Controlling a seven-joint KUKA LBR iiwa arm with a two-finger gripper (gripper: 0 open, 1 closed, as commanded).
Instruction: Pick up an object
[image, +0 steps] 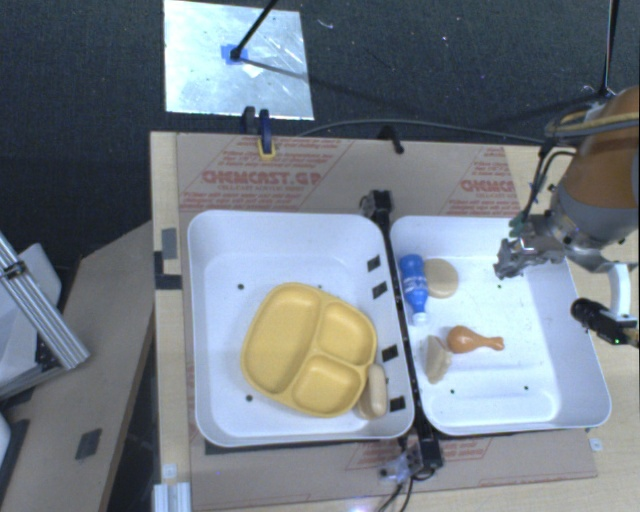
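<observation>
claw (508, 258): hanging over the right bin's (570, 400) upper right part, can't tell if it's released or clenched, nothing visibly in it
nearest stuff: tan round piece (441, 278) touching the blue bottle (412, 283) by the divider
a bit lower: orange drumstick (472, 341), beige chunk (437, 358) just beside it
left bin (215, 300): yellow divided tray (308, 349), beige roll (375, 392) at its corner
counter (330, 170): both bins on it

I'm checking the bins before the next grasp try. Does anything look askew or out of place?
The yellow divided tray lies turned at an angle in the left bin. A beige piece rests against its lower right corner. The blue bottle lies along the divider.
</observation>
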